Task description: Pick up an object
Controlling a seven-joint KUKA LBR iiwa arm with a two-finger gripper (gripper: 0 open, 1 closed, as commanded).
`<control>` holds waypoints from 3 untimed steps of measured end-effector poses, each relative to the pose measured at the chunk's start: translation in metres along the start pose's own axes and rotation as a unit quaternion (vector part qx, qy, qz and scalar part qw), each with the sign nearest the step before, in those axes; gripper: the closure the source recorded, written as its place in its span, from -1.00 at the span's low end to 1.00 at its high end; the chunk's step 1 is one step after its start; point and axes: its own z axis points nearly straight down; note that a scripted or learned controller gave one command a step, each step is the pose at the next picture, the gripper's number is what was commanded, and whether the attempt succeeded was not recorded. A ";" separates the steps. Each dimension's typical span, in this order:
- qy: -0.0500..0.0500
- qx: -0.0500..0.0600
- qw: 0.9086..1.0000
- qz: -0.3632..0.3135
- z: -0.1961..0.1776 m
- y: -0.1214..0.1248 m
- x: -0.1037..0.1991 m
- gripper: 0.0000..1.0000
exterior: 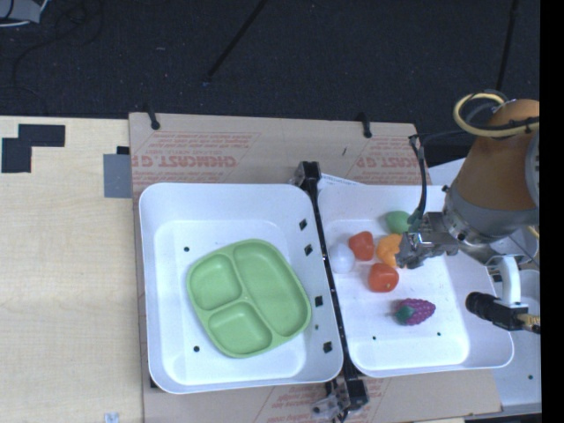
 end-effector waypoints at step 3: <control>0.000 0.001 1.000 -0.002 0.007 0.046 0.159 1.00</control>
